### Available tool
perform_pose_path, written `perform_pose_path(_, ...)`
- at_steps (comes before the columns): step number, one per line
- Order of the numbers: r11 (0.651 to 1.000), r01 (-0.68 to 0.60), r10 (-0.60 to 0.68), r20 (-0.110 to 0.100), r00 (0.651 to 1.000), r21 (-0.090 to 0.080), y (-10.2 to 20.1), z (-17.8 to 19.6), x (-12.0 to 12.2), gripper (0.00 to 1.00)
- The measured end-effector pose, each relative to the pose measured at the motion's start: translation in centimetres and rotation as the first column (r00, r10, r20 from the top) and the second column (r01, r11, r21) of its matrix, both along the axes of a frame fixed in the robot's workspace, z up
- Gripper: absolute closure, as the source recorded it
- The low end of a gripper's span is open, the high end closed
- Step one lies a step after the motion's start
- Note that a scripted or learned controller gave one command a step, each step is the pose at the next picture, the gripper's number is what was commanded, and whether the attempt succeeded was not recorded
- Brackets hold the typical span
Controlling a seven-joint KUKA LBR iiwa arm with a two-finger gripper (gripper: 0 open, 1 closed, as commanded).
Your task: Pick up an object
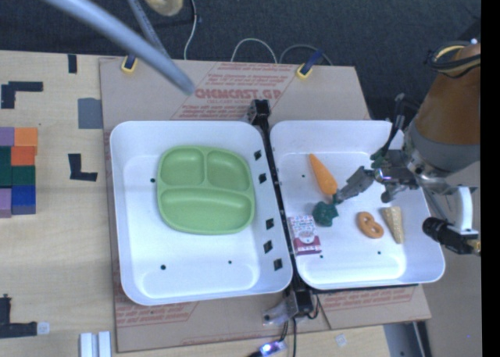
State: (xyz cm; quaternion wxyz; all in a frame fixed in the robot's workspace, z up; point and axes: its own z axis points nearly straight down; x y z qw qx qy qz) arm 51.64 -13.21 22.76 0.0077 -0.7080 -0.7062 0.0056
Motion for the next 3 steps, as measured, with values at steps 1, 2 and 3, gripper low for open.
perform_pose_path(1,1.0,-0.005,0.005,0.013,1.0,-0.002,0.1,0.6,0.3,0.0)
perform_pose_path(2,1.0,-0.004,0.004,0.008,1.0,-0.001,0.5,-5.9,0.7,0.0)
perform_pose_path(3,1.0,-0.004,0.004,0.008,1.0,-0.001,0.4,-11.1,1.4,0.0)
